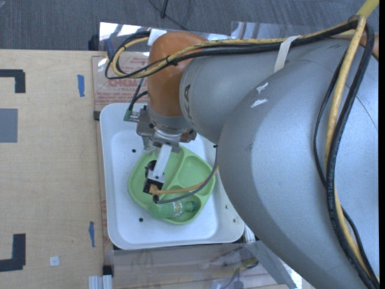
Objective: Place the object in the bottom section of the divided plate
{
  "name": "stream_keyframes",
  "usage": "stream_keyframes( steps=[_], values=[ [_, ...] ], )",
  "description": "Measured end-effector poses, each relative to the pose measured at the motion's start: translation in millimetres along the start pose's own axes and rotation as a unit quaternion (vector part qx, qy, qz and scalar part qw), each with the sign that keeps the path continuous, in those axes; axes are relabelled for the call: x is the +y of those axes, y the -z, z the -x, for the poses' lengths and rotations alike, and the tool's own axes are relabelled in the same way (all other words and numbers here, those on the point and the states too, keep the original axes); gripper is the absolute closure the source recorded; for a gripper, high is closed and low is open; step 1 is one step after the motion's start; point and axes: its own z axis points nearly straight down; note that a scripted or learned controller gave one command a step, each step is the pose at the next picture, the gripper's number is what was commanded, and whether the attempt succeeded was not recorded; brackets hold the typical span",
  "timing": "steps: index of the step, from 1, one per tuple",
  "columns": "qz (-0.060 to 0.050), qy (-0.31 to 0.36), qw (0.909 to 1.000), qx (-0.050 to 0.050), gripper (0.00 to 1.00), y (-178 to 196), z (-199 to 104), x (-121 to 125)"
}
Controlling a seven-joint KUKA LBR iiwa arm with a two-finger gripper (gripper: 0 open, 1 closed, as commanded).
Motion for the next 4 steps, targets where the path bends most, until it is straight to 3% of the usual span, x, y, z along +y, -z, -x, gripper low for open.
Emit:
stream_keyframes(
  steps=[1, 2, 3, 4],
  values=[
    [0.001, -0.004, 1.0, 0.001, 1.0, 71.8, 47.0, 13.9],
    [-0.001, -0.013, 0.9999, 0.0, 1.0, 121.6, 51.6, -66.4],
    [0.0, 0.079, 0.9969, 0.0, 1.0, 83.5, 8.1, -48.9],
    [0.002, 0.105, 0.9945, 0.0, 1.0, 184.7, 0.5, 27.3]
  ],
)
